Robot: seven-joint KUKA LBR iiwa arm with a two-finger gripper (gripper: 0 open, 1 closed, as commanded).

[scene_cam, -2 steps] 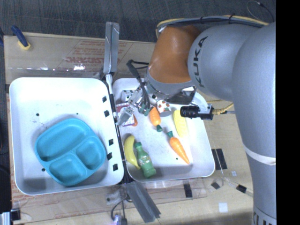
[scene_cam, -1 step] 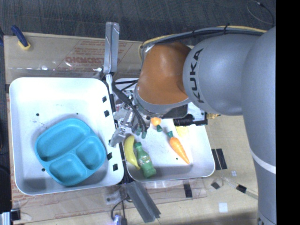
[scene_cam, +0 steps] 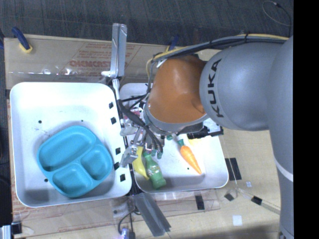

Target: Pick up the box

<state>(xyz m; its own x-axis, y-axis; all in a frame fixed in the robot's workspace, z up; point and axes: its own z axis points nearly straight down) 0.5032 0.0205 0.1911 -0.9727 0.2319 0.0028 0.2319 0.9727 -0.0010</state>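
Overhead, the grey arm [scene_cam: 249, 83] bends down into the right bin [scene_cam: 219, 176], its end effector [scene_cam: 142, 151] low over a green bottle [scene_cam: 153, 173] and a yellow item [scene_cam: 140, 168]; the box cannot be made out. A toy carrot [scene_cam: 190, 158] lies nearby. A blue divided tray [scene_cam: 75, 161] sits in the left bin [scene_cam: 30, 103] on the worktop [scene_cam: 60, 51].

The arm [scene_cam: 254, 88] is showing as a bulky run of smooth, rounded grey casings, the widest of them catching soft light along its curve. Black block letters reading KUKA are running down one grey segment. Next to that lettering a glossy orange band [scene_cam: 177, 91] is bulging out like a dome, shining faintly on top. Thin black and yellow cables [scene_cam: 199, 46] are trailing over the upper edge of the casings. Below the orange part, the pincer [scene_cam: 142, 146] is appearing as a cluster of small silvery metal parts and dark wires.
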